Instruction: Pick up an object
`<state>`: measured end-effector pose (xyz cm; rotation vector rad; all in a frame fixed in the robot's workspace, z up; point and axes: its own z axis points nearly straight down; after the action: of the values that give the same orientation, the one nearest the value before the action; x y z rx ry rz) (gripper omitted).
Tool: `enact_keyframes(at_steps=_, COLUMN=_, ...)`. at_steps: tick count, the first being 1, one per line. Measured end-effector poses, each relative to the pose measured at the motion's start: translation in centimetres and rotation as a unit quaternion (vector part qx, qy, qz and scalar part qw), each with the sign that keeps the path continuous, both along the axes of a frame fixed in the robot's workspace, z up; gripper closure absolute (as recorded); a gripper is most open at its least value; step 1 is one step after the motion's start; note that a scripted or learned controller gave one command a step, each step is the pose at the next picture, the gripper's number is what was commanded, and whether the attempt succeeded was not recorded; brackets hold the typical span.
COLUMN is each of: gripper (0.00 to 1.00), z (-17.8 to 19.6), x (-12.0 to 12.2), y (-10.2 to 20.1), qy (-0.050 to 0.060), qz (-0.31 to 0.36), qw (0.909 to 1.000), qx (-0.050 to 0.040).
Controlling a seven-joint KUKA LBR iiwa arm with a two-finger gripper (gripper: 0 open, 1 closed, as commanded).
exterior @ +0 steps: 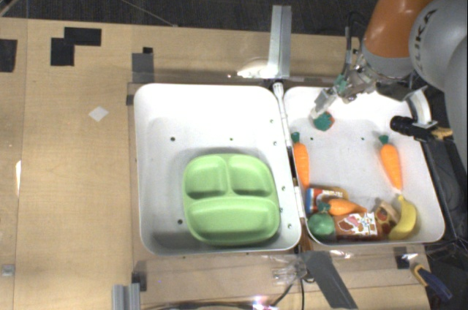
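My gripper [322, 110] hangs over the far left part of the right bin [351, 148], reaching in from the upper right. A small teal object [323, 122] sits right at its tip, and whether it is gripped or just lies on the bin floor is unclear. One carrot [300, 163] lies along the bin's left wall and a second carrot [391, 164] lies near its right wall. At the bin's near edge sit a green ball [320, 225], a brown carton [358, 224], a banana [405, 219] and a small orange item [341, 208].
In the left bin [168, 118] a green divided plate [230, 197] rests toward the near side. A metal post [281, 45] stands behind the wall between the two bins. The middle of the right bin's floor is bare white.
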<state>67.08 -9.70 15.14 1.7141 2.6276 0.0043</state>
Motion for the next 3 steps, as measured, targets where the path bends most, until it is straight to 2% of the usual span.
enact_keyframes(at_steps=1, gripper=1.0, z=0.9, x=0.2, y=0.1, qy=-0.002, qz=0.001, qw=1.0, qx=0.0003)
enact_keyframes(at_steps=2, gripper=0.0, z=0.9, x=0.2, y=0.1, qy=-0.002, qz=0.001, qw=1.0, qx=0.0003)
enact_keyframes(at_steps=3, gripper=0.0, z=-5.6, x=0.0, y=0.7, qy=0.0, qz=-0.067, qw=0.9978, qx=0.0001)
